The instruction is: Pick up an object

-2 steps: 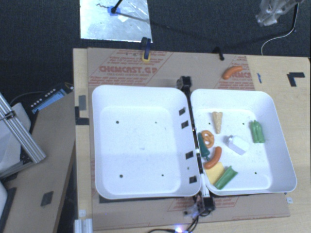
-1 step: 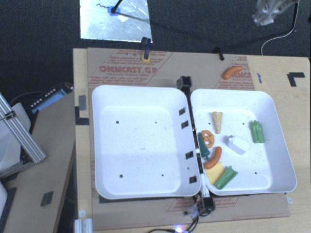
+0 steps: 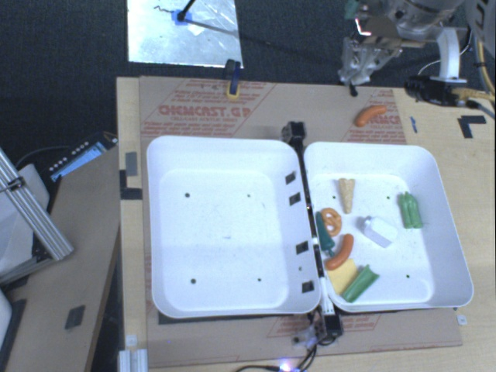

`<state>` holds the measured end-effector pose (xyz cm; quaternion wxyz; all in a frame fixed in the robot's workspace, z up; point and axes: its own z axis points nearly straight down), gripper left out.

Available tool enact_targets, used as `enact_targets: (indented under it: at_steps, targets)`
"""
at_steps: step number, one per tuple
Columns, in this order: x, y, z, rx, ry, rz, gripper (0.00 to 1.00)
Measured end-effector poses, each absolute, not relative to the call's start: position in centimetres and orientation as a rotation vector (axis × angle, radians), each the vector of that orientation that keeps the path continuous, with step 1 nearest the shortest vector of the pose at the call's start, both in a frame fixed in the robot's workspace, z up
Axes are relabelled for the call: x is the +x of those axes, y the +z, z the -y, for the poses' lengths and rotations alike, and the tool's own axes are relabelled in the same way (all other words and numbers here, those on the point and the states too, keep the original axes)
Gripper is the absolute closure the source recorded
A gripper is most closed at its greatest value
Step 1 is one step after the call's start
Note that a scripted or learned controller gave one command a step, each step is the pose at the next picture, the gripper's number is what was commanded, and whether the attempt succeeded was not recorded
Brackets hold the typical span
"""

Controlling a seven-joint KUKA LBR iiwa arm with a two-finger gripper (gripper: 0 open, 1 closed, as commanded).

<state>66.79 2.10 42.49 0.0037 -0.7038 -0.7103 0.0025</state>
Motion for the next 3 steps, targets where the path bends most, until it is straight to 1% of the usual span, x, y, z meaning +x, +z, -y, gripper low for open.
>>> enact_targets:
  at_steps: [1,2,3]
  targets:
    - [66.8,54.3,-1.9,-2.221,-0.017,2.236,1.00]
    - [66.7,30.4,-0.9,-2.215,0.015,2.216,1.00]
    - [66.9,43.8,-2.5,-2.222,-0.020,2.237,1.00]
